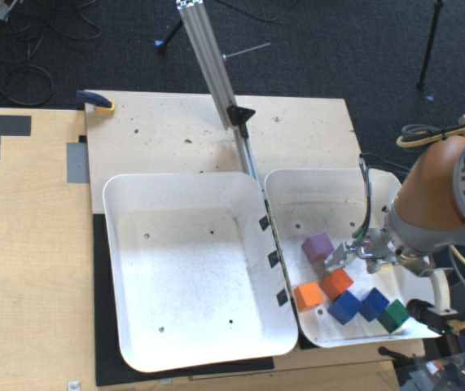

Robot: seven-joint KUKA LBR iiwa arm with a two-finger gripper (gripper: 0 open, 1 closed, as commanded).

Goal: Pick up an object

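**Blocks clustered under the end effector in the right bin**

Nearest the camera: the front rim of the left bin point(208, 357), at about 6 o'clock in the view. Beside it, at 4 o'clock, the right bin point(313, 190), holding every block.

Clustered in the right bin's near half: a purple block point(318, 247), a red-orange block point(337, 283), an orange block point(308, 296), two blue blocks point(345, 307) point(374, 303) and a green block point(396, 315). Purple block furthest back, at 11 o'clock of the cluster; orange block at 8 o'clock, close to the divide between the bins; green block at 4 o'clock, by the right bin's near rim. Blue blocks side by side, touching, just in front of the red-orange one.

End effector point(353, 253) low over the cluster, reaching in from 3 o'clock beneath the orange band of the arm point(432, 190). Purple block just at its 9 o'clock, red-orange block just at its 7 o'clock. Spread of the end effector impossible to tell; nothing seen held.

Beneath both bins, the desk point(167, 133).
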